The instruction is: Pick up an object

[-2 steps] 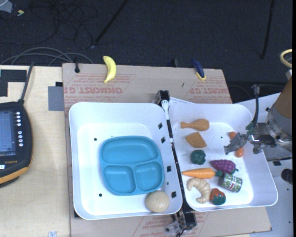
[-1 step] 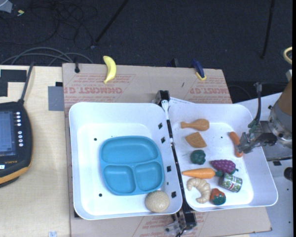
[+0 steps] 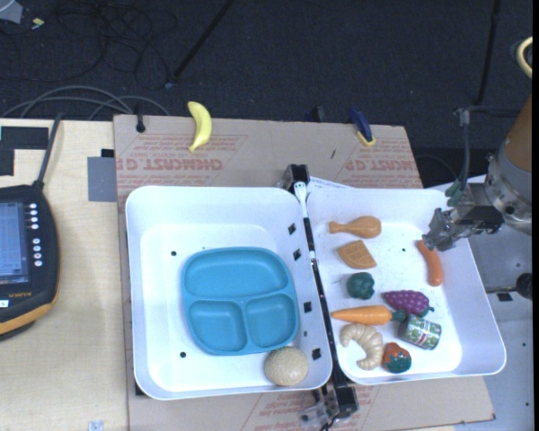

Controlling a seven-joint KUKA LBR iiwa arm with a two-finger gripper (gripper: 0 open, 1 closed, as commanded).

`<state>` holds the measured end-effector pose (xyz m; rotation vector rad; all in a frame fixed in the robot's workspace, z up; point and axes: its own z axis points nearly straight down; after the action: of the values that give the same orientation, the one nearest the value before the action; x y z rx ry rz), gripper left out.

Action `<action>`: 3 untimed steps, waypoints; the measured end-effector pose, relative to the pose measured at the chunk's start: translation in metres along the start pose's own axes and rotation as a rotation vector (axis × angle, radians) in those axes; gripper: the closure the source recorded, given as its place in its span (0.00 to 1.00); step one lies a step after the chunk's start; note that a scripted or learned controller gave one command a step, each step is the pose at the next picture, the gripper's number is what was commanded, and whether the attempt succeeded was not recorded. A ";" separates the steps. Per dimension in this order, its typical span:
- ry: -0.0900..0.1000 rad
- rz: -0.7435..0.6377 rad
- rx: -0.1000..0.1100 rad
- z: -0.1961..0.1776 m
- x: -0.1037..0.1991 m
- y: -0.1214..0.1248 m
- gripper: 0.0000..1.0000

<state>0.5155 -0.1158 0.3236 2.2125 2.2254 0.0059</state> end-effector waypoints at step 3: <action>0.000 0.005 0.009 -0.042 0.058 -0.039 1.00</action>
<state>0.4755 -0.0576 0.3652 2.2226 2.2247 -0.0041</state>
